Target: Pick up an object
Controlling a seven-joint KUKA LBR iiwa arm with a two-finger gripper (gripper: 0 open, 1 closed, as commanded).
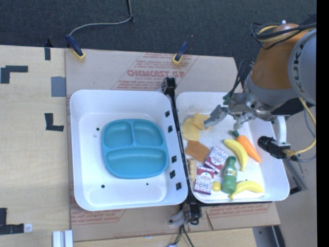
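Item: gripper (227, 118), jaws spread wide w/ nothing btwn, hovering over right bin (277, 187) nr carrot (249, 148) & yellow slice (195, 126); approach step, next likely needing descent & closing on one.

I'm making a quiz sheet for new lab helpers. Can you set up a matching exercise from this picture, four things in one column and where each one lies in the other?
Things:
1. blue plate
2. carrot
3. green bottle
4. yellow clamp

Places:
A. on the cardboard's far edge, outside both bins
B. in the right bin, between two bananas
C. in the middle of the left bin
D. in the right bin, just below the gripper

Pairs: 1-C, 2-D, 3-B, 4-A
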